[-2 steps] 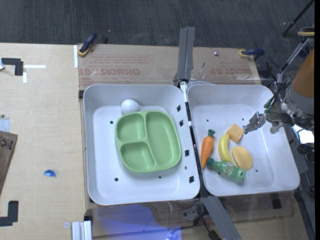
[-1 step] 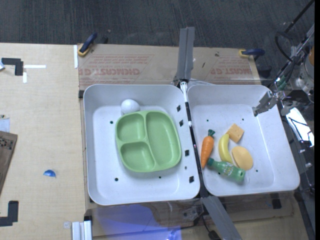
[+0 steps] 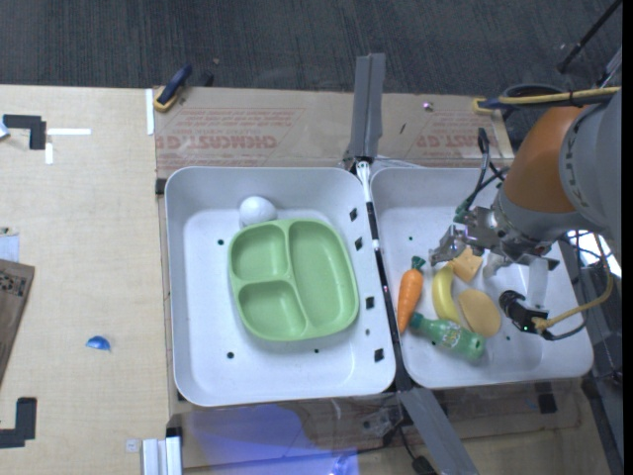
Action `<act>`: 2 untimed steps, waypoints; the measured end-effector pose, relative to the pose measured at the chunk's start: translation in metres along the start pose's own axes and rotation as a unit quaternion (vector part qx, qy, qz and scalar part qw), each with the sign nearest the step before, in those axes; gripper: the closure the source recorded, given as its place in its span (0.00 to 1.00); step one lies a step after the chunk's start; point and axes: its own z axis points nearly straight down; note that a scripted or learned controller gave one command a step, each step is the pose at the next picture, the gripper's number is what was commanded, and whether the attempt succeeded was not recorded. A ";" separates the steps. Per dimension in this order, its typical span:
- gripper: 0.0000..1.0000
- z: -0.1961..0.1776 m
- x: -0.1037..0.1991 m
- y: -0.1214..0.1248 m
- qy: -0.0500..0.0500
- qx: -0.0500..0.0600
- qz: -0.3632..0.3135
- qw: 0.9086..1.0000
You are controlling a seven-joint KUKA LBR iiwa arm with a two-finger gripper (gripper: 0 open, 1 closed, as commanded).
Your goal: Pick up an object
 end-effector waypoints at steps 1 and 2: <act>1.00 -0.009 -0.001 0.000 0.000 0.001 0.001 1.000; 0.00 -0.009 -0.001 0.000 0.000 0.001 0.001 1.000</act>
